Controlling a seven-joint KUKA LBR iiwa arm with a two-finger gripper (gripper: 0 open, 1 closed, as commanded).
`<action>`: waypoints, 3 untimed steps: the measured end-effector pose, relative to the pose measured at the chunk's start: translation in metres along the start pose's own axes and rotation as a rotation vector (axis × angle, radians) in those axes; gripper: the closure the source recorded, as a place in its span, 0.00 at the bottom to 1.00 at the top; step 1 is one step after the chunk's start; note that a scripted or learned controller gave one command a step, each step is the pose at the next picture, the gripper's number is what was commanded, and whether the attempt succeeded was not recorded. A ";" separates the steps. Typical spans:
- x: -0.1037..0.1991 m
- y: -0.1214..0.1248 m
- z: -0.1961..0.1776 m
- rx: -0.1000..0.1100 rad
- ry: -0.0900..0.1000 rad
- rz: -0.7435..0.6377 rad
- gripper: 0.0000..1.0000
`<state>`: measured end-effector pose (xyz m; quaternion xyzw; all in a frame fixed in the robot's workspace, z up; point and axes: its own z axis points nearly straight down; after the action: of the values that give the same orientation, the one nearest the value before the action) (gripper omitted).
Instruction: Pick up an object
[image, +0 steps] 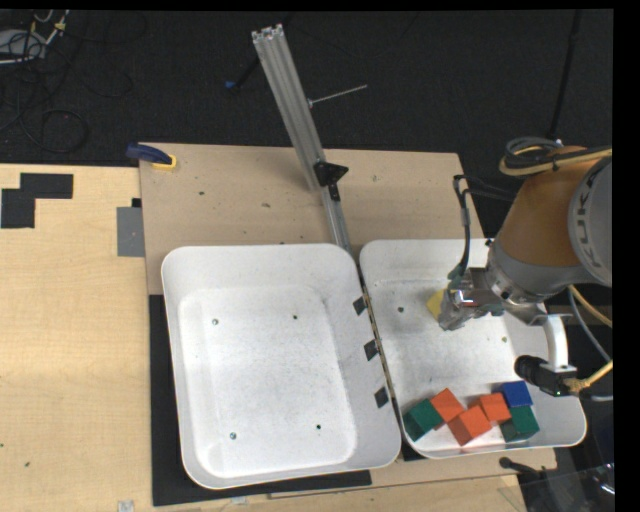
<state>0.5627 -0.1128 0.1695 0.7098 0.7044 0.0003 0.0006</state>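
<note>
The gripper (458, 310) hangs low over the right bin (420, 265), its metal tip pressed up against a small yellow object (435, 303) that peeks out on the side of it toward the left bin; whether the tip is spread or closed I cannot tell, since the wrist and its own body cover it from above. Only a sliver of that yellow object shows, so its full shape is hidden, but it looks like a small block with flat faces, probably light and rigid, something that would not deform under a squeeze yet could skate away on the smooth bin floor if nudged from one side. By that reading the sound hold is across two opposite flat faces, centred, not on a corner. Nearer the camera from the gripper, well apart from it, a cluster of blocks lies against the bin's front wall: a green block (424, 416), an orange block (447, 404), two more orange ones, a blue block (516, 394) and a dark green block (520, 426), all matte and sharp-edged. Beyond the gripper's yellow side sits the left bin (200, 275), white, shallow, round-cornered and faintly speckled. An aluminium rail (296, 110) slants away behind both bins over the wooden bench (400, 190).
</note>
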 end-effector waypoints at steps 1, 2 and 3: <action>-0.008 -0.004 -0.060 -0.002 0.000 -0.001 1.00; -0.010 -0.003 -0.092 0.000 0.000 -0.007 1.00; 0.036 -0.012 -0.076 0.006 0.003 -0.011 1.00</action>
<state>0.5509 -0.0766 0.2459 0.7060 0.7082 -0.0008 -0.0024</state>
